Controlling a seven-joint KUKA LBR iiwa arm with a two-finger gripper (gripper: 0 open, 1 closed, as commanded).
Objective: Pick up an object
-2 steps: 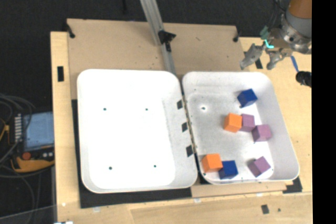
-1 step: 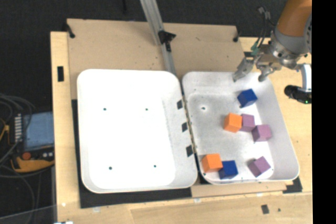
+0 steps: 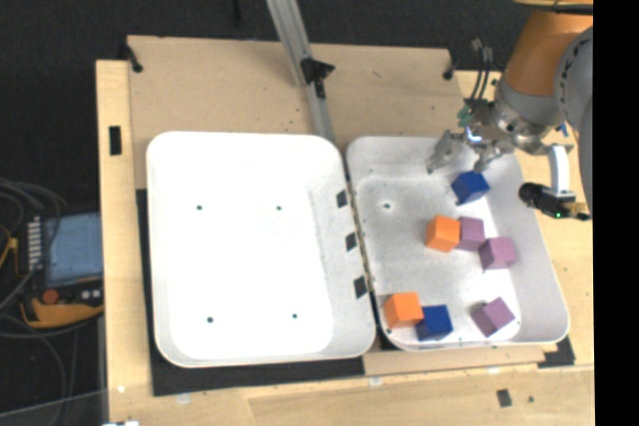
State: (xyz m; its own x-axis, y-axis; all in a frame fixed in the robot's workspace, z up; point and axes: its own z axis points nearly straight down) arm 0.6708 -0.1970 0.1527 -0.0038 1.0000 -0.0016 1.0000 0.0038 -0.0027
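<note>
Broad wooden bench [image 3: 250, 75] under everything, bearing two shallow white bins side by side. Left bin [image 3: 250, 244] bare white with a few dark specks; right bin [image 3: 399, 180] holding seven small blocks. Grey arm [image 3: 544, 45] with its orange band reaching in from the right, cut off at the frame's edge.

Gripper [image 3: 467, 153] hanging over the right bin's far end, fingers spread apart — nothing between them. Just beyond the tips, a little toward the camera, a blue cube [image 3: 469, 187], sitting turned at an angle to the bin walls. Nearest candidate by far; no long axis to speak of, being a cube, so the coming move likely turns on a short drop straight down and slightly toward the near edge, plus squaring the fingers to its rotated faces.

Further in: an orange cube [image 3: 443, 233] touching a purple cube [image 3: 470, 231], another purple block [image 3: 497, 252] just beside those. Along the near wall, an orange block [image 3: 403, 308] touching a second blue block [image 3: 434, 322], and a purple one [image 3: 492, 315] apart to the right.

Hard to judge — the height of the fingertips above the bin floor, and whether one tip already brushes the blue cube's top. Wrist detail muddled by cables and dark fittings.
</note>
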